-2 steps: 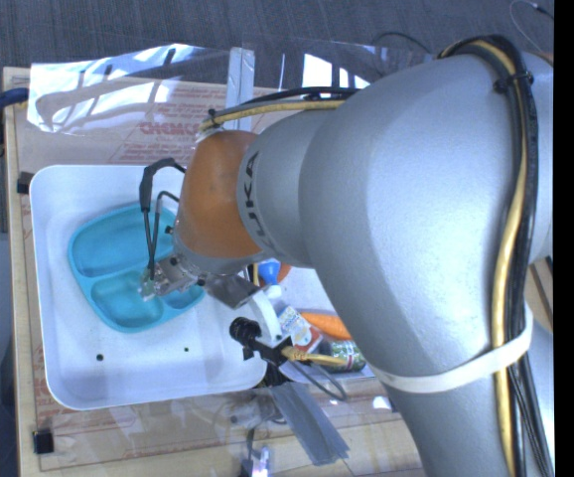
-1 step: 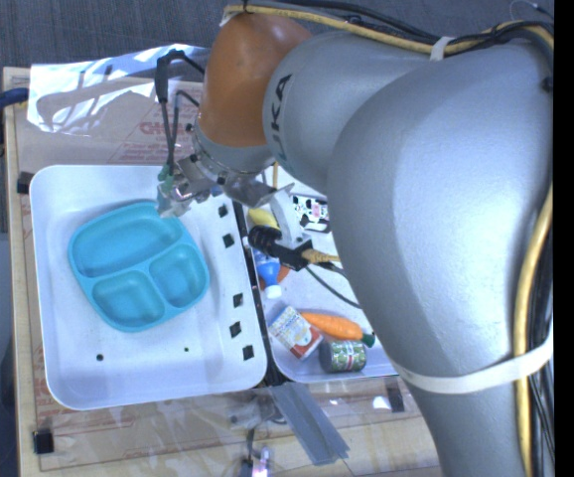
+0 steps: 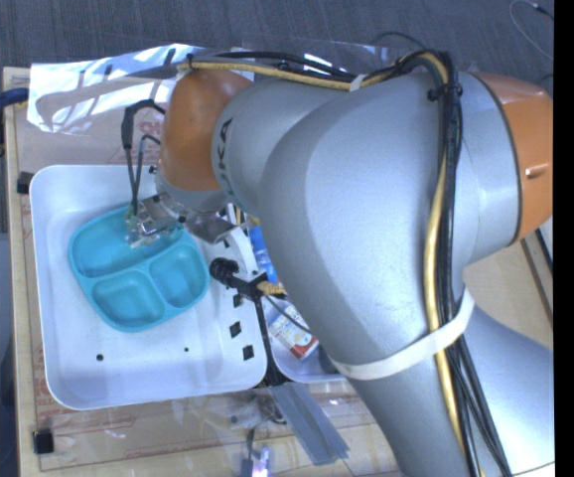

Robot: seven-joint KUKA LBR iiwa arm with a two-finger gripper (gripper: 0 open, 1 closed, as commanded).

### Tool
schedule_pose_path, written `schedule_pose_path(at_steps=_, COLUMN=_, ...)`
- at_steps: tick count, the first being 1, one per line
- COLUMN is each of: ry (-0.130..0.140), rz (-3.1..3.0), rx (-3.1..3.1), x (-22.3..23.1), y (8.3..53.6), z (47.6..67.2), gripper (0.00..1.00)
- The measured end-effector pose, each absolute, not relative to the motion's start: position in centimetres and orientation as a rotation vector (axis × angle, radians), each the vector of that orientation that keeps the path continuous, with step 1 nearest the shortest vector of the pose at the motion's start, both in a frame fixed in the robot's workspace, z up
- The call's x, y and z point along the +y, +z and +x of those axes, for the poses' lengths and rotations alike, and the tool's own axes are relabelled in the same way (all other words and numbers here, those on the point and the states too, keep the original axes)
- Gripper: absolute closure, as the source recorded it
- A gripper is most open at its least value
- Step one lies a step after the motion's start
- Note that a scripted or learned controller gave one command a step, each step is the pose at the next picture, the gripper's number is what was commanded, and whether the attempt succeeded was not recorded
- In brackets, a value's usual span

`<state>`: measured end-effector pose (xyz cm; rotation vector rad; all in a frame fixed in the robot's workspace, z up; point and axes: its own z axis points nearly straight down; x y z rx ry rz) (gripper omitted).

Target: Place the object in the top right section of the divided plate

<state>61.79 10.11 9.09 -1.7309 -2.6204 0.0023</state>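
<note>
Divided plate (image 3: pixel 138 276): a blue dish with three sections, lying in the left white bin (image 3: pixel 59 366), toward that bin's upper middle and turned at a slant. Two smaller sections face the lower right; one larger section runs along the upper left. Gripper (image 3: pixel 146 223): positioned over the plate's upper right edge, above the boundary between the large section and the nearer small one. A small pale object appears at the fingertips there, but it is too blurred to identify, and whether it sits between the fingers or rests on the plate cannot be told; likewise the opening of the jaws cannot be told. Arm (image 3: pixel 366 217): grey, with an orange band (image 3: pixel 193 132) above the wrist, covering most of the right bin (image 3: pixel 302 371). Yellow and black cables (image 3: pixel 436 217) run along its body. A packet with red print (image 3: pixel 295 338) lies in the right bin beside the central divider.
</note>
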Motion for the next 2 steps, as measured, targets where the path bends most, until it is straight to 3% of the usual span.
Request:
schedule_pose_path(at_steps=1, ry=0.001, rz=-1.445, rx=-2.790, x=5.6, y=19.2, z=59.2, gripper=1.00)
schedule_pose_path(at_steps=2, ry=0.003, rz=-1.835, rx=-2.549, x=10.8, y=14.8, z=60.4, gripper=1.00)
